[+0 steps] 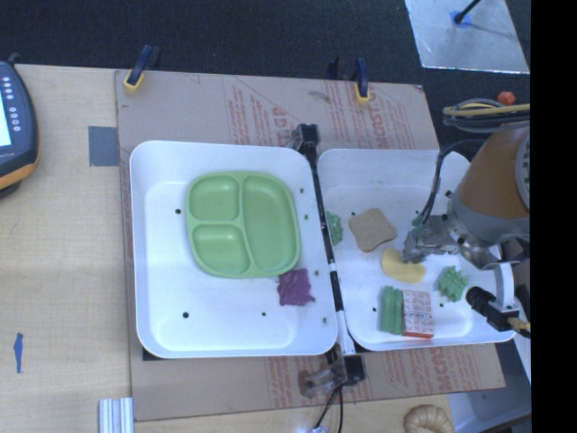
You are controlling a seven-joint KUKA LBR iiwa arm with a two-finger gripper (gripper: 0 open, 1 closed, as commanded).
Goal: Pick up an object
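Observation:
The right bin point(379, 165) holds a tan toast slice point(371, 229), a yellow piece point(403, 267), a green bar point(390, 309), a red-and-white box point(417, 314), a small green leafy item point(452, 283) and a green bit point(334, 228) by the left wall. My gripper point(420, 244) hangs low in this bin, just above the yellow piece and right of the toast. The arm's orange band point(494, 179) rises behind it. Nothing shows between the fingers.
The left bin point(153, 251) carries a green three-compartment plate point(243, 224) and a purple lump point(295, 288) near its right wall. A grey teach pendant point(13, 124) lies at the bench's far left. Clamps point(361, 81) hold the cardboard base.

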